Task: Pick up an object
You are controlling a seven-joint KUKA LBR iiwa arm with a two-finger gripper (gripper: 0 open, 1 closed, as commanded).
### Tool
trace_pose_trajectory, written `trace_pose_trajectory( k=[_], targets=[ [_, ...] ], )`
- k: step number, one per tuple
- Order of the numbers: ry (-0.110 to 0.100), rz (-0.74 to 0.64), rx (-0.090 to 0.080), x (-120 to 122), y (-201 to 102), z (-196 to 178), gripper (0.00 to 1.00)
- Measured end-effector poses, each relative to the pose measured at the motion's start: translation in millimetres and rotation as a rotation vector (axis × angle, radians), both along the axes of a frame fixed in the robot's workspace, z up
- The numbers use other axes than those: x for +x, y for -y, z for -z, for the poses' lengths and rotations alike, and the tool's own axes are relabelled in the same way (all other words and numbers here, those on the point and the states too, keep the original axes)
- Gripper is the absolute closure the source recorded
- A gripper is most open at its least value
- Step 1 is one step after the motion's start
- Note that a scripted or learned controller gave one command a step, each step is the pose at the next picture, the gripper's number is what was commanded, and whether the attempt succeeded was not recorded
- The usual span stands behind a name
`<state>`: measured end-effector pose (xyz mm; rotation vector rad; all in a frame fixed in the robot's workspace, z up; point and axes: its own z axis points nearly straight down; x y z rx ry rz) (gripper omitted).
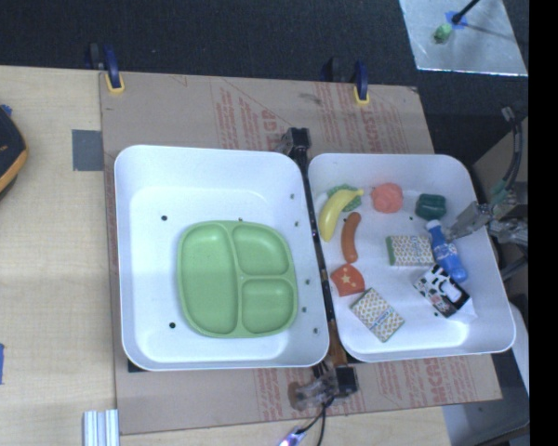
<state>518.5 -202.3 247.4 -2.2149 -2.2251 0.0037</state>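
On the desk, the left bin (130, 249) holds a green divided plate (235, 279). The right bin (488, 337) holds a toy banana (333, 208), sausage (352, 236), blue bottle (445, 250) and small packets. The end effector (471, 217) sits at its right rim — grip state cannot be told.

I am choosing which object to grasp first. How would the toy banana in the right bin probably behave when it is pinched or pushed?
The banana looks like a smooth plastic toy, so it is probably stiff, light, and a little slippery. Its curved shape suggests it may pivot or slide rather than roll straight. It lies beside the sausage near the right bin wall, so a push could also nudge that neighbour.
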Motion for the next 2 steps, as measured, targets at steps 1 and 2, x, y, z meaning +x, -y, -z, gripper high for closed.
trace_pose_trajectory(
  k=[1, 2],
  targets=[
    [0.000, 0.000, 0.000, 67, -7, 141, 0.00],
    [0.000, -0.001, 0.000, 123, -51, 155, 0.00]
  ],
)
